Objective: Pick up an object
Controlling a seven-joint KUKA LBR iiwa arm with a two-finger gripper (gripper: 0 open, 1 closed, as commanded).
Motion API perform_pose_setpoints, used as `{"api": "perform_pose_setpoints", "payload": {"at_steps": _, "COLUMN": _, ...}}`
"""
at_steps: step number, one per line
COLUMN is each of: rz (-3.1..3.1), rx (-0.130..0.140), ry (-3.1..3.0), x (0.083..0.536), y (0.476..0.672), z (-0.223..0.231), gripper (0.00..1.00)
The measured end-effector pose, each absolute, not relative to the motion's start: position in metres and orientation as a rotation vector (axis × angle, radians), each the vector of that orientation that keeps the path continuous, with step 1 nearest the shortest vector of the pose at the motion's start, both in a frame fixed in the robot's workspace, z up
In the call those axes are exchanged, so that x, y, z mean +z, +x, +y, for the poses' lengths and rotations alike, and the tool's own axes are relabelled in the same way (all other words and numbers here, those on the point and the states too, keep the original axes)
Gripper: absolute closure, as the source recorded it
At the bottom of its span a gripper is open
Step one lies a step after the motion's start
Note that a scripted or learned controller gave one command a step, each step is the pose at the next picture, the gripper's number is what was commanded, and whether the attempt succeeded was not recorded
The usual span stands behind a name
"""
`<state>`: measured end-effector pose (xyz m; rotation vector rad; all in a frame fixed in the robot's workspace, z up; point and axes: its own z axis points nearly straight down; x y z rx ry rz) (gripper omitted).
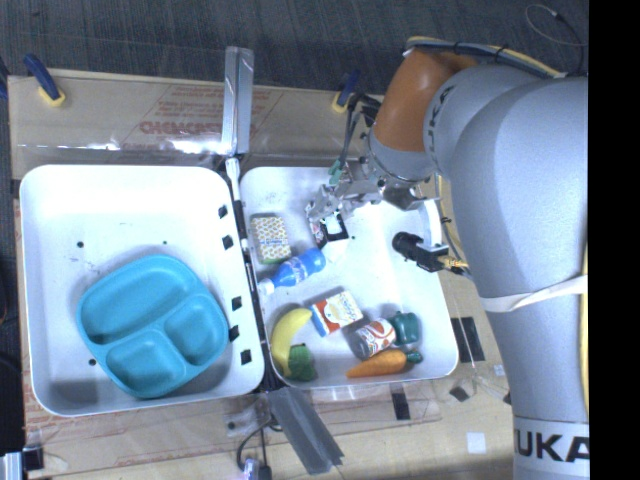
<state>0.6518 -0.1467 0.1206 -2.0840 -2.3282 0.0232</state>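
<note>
pincer (330, 208) tips blurred above right bin (420, 268)

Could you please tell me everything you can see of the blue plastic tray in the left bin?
The blue tray is a light-blue, smooth, plastic-looking divided plate with rounded corners and three compartments: one long and two smaller. It lies flat and right way up, turned at an angle, in the lower half of the left bin. Its lower right corner lies close to the bin's wall.
</note>
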Motion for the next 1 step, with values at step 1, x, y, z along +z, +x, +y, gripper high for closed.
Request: {"api": "perform_pose_setpoints", "payload": {"at_steps": 1, "rz": -2.277, "rx": 0.001, "ry": -2.163, "x": 0.2294, "y": 0.6500, "z": -0.0944, "gripper": 1.00}}
